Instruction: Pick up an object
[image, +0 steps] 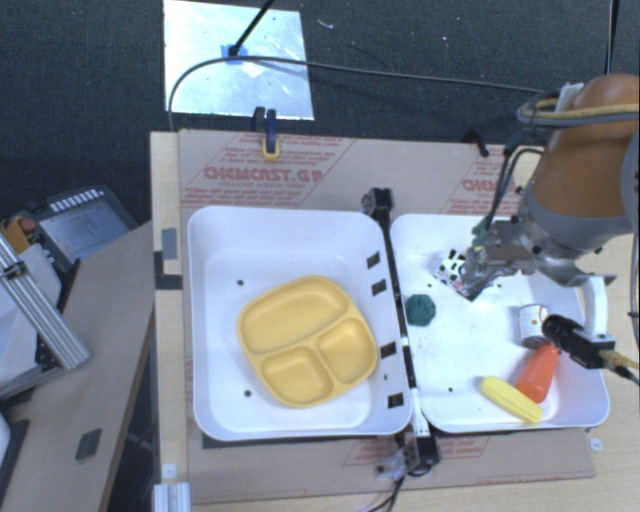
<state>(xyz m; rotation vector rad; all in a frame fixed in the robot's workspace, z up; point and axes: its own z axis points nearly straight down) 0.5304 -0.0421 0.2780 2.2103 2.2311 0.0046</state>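
My gripper (468, 283) hangs low over the upper left part of the right bin (440, 400). Right beside it, to the left, lies a small black-and-white object (451, 265); whether the two touch I cannot tell. A dark green lump (421, 309) rests lower left of the gripper, close to the bin's left wall. Toward the front right lie a yellow corn cob (511, 398), an orange carrot-like piece (539, 372) and a small silver-white cylinder (529, 324).
The left bin (215, 300) holds a yellow divided plate (305, 340). A black clip strip (392, 300) runs along the seam between the bins. The arm's grey body (585, 190) looms over the right bin's far right corner.
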